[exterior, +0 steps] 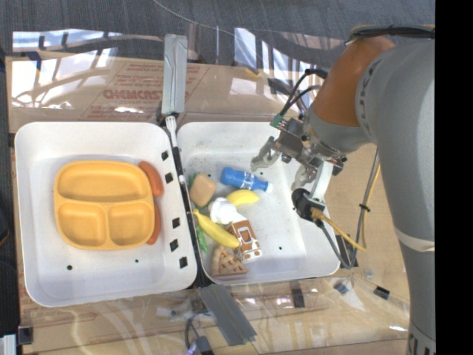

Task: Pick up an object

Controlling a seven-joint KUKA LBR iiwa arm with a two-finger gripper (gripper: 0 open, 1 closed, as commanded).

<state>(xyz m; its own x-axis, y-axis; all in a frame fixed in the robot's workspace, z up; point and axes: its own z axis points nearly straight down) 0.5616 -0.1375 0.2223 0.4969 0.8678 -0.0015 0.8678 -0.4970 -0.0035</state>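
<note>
At the near edge of the right bin (318,261), a waffle-patterned toy (225,261) lies against the front wall, with a small orange and white carton (246,241) just behind it. A yellow banana (216,229) slants beside them, touching a white lump (222,211). A little farther back sit a tan bread-like piece (202,191), a short yellow piece (243,197) and a blue bottle with a white cap (242,178), all crowded into the bin's left half near the dividing wall. A green sliver (193,181) shows at that wall.

The right half of this bin's floor is bare white, leaving open room beneath the arm.

The gripper (283,161) hangs above the bin's far right part, just right of the blue bottle; its fingers stand apart with nothing between them. Cables (340,231) trail from the wrist over the bin's right rim.

In the left bin (29,198), a yellow compartment tray (103,204) fills the middle, with an orange sausage (153,180) resting along its right edge.

Beyond both bins lies flattened brown cardboard (111,87), then dark carpet (89,2).
</note>
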